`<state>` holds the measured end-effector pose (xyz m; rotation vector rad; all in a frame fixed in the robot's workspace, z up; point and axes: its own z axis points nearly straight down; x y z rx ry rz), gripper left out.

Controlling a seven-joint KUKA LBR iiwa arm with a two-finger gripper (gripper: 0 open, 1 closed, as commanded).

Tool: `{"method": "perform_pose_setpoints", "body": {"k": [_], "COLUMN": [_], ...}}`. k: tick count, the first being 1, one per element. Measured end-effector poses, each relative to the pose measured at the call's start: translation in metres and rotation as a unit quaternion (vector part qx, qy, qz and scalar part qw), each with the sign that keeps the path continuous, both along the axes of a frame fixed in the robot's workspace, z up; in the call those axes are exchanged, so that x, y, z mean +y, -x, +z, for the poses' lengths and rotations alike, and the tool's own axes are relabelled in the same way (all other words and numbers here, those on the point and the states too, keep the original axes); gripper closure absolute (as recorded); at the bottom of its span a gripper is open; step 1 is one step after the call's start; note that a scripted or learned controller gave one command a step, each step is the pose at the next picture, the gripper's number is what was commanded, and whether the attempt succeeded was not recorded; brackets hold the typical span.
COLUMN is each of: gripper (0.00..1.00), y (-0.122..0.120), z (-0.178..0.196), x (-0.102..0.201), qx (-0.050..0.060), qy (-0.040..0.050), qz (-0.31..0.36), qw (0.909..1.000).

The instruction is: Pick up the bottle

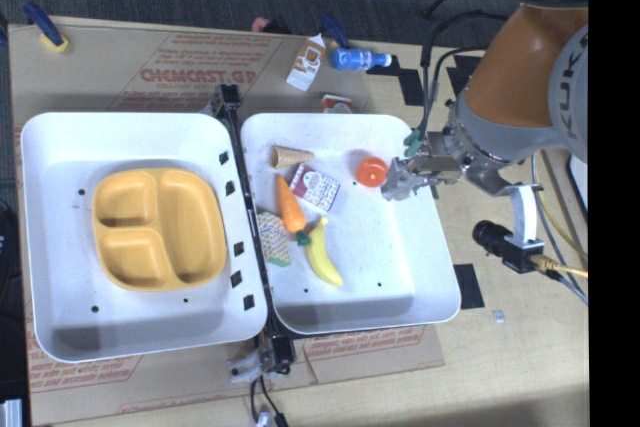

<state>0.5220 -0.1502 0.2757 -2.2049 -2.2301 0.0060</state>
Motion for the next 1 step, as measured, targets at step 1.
{"method": "perform_pose_setpoints", "body": {"k": [1], "gripper": [1.00], "y": [0.0391], "z": [-0.0328], "x": [-0.0613], "qx": [-0.002], "qy": [-0.0002], "qz": [0.108], "qw": [0.9941]}}
